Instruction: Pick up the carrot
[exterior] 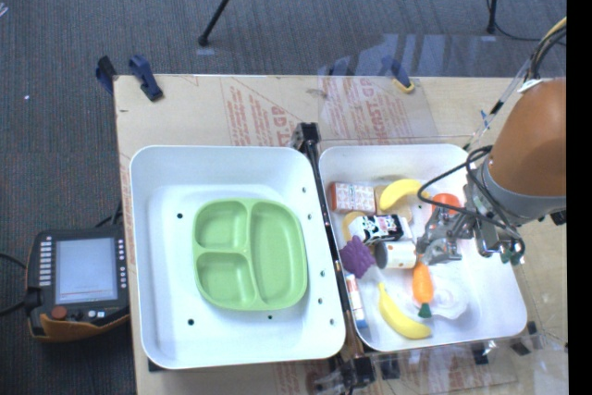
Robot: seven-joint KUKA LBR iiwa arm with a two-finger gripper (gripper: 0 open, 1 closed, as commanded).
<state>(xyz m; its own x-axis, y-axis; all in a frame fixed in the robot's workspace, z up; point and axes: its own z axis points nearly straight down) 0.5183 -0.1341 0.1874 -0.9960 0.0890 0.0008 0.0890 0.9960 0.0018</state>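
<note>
Right white bin (481,314), carrot (422,283) just below tool (442,245)

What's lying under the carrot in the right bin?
The carrot lies on the white floor of the right bin, its green tip beside a clear plastic piece and a banana. Anything directly beneath it is covered.

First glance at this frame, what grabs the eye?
The green divided plate alone in the left bin, and the grey arm with its orange band reaching in from the right. Its gripper hangs over the crowded right bin, just above the carrot, with two bananas nearby.
</note>
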